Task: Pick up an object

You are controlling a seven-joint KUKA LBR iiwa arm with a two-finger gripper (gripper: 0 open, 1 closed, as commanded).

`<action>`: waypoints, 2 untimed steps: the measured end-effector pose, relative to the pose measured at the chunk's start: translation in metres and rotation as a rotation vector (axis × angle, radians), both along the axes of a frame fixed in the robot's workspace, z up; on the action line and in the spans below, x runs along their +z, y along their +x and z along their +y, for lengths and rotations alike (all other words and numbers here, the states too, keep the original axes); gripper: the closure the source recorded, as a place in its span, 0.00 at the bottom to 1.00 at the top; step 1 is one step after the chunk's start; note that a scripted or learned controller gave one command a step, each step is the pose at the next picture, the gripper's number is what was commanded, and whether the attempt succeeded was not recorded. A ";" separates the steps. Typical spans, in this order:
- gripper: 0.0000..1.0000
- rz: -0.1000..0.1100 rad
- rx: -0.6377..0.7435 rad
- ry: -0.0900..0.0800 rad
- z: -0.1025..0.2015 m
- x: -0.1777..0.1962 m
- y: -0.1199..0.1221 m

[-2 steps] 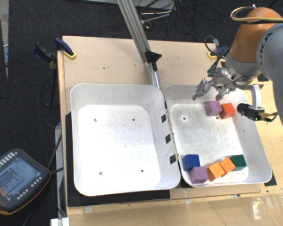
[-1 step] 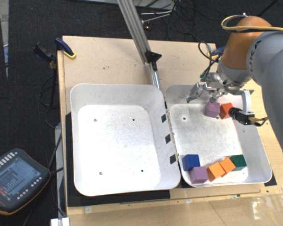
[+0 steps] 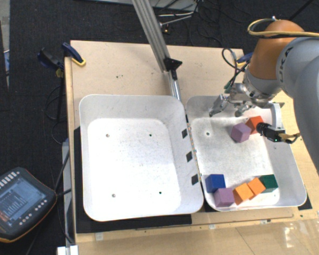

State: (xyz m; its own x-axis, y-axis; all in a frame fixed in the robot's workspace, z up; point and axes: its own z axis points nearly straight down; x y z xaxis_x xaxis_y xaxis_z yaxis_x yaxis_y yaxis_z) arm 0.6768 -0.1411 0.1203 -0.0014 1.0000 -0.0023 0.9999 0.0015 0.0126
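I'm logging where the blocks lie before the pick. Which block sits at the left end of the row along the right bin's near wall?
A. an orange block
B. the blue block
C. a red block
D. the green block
B: the blue block sits leftmost in that row, with a purple block, an orange block and the green block to its right.

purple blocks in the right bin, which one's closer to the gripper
The upper purple block, lying apart just below the gripper; the other purple block sits in the row at the bin's near edge.
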 end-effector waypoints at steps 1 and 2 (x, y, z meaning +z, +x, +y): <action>1.00 0.007 0.001 0.000 0.000 0.005 -0.002; 1.00 0.006 -0.002 0.000 -0.005 0.051 -0.004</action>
State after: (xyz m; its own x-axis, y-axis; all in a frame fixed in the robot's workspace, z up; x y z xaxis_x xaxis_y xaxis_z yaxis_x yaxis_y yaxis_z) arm 0.6729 -0.1462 0.1713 0.0005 1.0000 -0.0019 1.0000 -0.0004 0.0066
